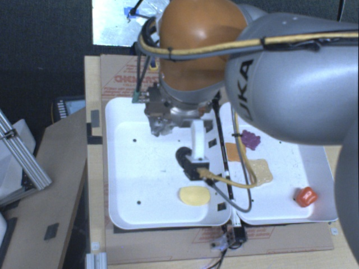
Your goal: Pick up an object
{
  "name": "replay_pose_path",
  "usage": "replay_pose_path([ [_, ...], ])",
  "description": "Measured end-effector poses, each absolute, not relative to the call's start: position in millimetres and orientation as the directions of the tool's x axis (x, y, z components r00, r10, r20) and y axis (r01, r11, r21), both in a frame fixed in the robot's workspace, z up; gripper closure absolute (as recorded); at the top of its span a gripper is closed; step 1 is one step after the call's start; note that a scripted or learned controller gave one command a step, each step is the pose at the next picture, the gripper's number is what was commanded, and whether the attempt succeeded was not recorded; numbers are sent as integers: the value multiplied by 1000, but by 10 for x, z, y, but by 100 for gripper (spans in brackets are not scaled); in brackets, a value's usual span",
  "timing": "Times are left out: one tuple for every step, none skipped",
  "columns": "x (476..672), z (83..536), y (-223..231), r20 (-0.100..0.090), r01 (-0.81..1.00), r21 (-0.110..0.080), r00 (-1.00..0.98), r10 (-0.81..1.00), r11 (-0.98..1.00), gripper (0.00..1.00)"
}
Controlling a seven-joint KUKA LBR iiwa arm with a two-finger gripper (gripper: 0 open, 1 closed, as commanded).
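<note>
Slanted overhead view of a desk carrying two shallow white bins side by side. A grey robot arm with a broad orange band reaches in from the right and covers much of the upper picture. Its end effector hangs over the back part of the left bin. The wrist hides it from above, so I cannot tell whether it is open or closed, and nothing is seen held in it.

The left bin holds one loose thing, a flat yellow oval. It lies near the front edge, close to the wall beside the right bin, and well apart from the end effector. The right bin holds a purple lump, an orange piece, a pale tan flat shape (possibly soft, though the view is too coarse to be sure) and a small red-orange object at the front right.

No object is picked up yet. The yellow oval looks like the nearest target. To do this well, the end effector should travel toward the front of the bin and centre over the oval. It should then descend straight and close across the oval's short width, staying off the bin wall.
</note>
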State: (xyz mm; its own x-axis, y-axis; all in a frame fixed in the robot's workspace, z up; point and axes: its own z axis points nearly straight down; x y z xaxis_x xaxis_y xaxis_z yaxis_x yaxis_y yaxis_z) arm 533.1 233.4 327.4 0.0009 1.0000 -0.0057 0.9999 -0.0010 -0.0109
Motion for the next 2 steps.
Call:
replay_pose_path([
  [5220, 3230, 2344, 0, 1000, -2, 0, 1000, 0, 100],
  [5852, 3448, 2112, 0, 1000, 7, 2, 1000, -2, 100],
])
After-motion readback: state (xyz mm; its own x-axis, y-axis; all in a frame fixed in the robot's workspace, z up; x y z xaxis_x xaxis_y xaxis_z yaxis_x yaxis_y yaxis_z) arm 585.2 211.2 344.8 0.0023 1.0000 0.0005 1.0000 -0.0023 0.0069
